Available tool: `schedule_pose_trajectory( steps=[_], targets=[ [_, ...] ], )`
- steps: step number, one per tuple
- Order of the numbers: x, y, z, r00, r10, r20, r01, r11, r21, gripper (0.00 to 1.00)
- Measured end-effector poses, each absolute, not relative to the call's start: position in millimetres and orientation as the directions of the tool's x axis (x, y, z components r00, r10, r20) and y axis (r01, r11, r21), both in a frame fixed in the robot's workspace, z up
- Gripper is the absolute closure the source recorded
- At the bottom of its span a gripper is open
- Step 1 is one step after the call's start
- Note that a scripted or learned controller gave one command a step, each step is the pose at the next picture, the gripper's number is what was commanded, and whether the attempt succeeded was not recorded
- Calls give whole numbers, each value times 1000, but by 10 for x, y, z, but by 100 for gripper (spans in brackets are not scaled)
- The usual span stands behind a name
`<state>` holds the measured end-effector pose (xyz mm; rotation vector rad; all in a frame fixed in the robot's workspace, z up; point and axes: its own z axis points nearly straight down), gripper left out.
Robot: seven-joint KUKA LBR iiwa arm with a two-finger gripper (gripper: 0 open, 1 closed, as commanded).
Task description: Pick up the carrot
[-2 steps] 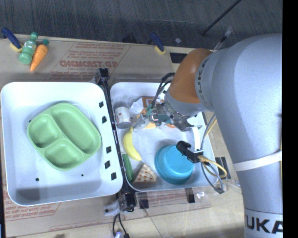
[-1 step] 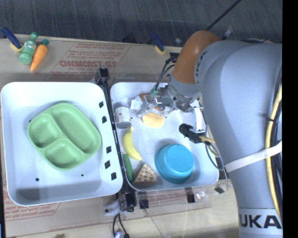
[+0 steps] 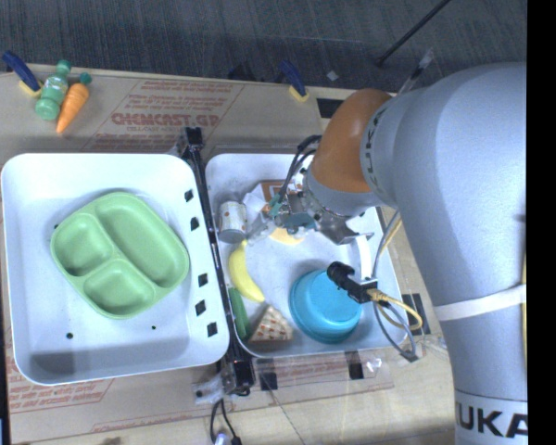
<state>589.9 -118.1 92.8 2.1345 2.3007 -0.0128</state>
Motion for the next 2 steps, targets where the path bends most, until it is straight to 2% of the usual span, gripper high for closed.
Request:
schedule_pose_trajectory(
  steps=[1,2],
  targets=[
    [6331,-1626,887,-179,984,12,983,180,-33,0],
    [6389,-1606,1020,-191,982,4,982,191,-14,100]
  ],
)
